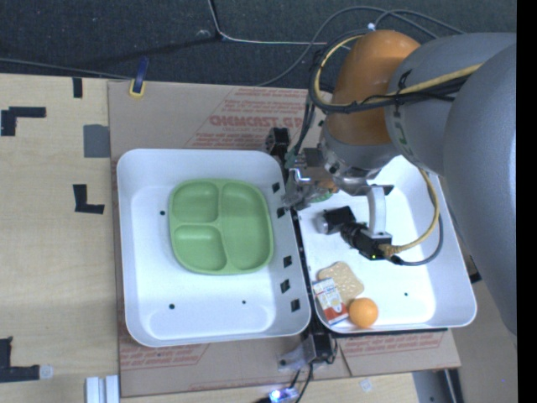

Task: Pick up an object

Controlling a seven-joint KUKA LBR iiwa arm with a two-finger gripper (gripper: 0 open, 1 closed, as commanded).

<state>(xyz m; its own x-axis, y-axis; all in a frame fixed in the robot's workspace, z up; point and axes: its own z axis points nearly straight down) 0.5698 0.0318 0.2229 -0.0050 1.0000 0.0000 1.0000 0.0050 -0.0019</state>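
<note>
Arm [436, 99]: We see it big and grey, with an orange band, coming in from 3 o'clock over the right bin [436, 309].
Gripper [312, 187]: It hangs low at the right bin's 10 o'clock corner, by the wall between the bins. We cannot tell if it has let go or is squeezing anything.
Orange [363, 312]: Small, round and bright, at the right bin's 6 o'clock edge.
Cracker [342, 280]: Tan and bumpy, touching the orange at its 11 o'clock.
Carton [329, 300]: Little, red and white, just at 9 o'clock of the orange.
Plate [221, 227]: Green, with three parts, in the middle of the left bin [143, 250].
</note>
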